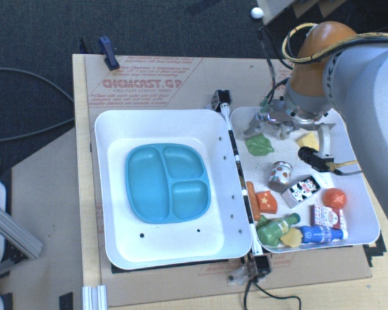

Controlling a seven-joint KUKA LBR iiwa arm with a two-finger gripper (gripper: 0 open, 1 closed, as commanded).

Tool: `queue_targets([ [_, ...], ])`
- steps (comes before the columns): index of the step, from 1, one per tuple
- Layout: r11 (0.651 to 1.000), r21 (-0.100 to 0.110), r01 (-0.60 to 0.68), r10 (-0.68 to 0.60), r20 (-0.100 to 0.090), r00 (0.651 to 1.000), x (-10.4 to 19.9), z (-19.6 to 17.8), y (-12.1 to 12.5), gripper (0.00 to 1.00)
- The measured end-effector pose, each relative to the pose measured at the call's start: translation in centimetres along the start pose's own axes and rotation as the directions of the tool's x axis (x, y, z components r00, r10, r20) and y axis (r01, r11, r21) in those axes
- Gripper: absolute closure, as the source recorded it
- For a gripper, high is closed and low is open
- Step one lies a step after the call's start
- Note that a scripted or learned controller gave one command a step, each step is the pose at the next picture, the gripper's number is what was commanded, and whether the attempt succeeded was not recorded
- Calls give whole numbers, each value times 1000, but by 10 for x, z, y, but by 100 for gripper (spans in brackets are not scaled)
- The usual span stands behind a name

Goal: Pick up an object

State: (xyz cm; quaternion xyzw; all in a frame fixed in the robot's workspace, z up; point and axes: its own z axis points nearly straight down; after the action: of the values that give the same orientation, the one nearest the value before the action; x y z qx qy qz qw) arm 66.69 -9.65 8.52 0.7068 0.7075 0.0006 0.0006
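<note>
Presently the grey arm (365,76) reaches in from the right, with its orange band (317,50) above the far end of the right bin (368,228). The claw (270,126) hangs over that bin's far left corner, close to the wall it shares with the left bin (110,173). Whether the claw is wide or narrow I cannot tell.

Just beside it, on the near side, lies a green leaf-shaped piece (260,145); I cannot tell whether the two touch. A pale yellow piece (308,139) lies to the right of the leaf, partly hidden by the wrist.

Toward the middle of the bin sits a small round tin (280,172) with red and white markings. Just beside it is a white box with black spots (304,189). An orange-red block (265,201) rests near the left wall, and a red ball (335,197) sits toward the right side.

At the near end four things crowd together. They are a red-and-white carton (328,216), a blue bottle (320,234) lying on its side, a green bottle-shaped toy (275,230) and a small yellow lump (291,238) between the two bottles.

In the middle of the left bin lies a blue plate (168,183) with three compartments. Both bins stand on the worktop (142,82), which is covered by a brown sheet with red print. A blue clamp (108,52) grips the worktop's far edge, well apart from the bins.
</note>
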Motion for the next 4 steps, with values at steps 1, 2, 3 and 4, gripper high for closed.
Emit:
queue_targets([
  [1, 1000, 1, 0, 0, 1, 1000, 2, 0, 0, 0],
  [2, 1000, 0, -1, 1, 1, 1000, -7, 0, 0, 0],
  [3, 1000, -1, 0, 0, 1, 1000, 4, -12, 0, 0],
  [4, 1000, 3, 0, 0, 0, 1000, 3, 0, -1, 0],
])
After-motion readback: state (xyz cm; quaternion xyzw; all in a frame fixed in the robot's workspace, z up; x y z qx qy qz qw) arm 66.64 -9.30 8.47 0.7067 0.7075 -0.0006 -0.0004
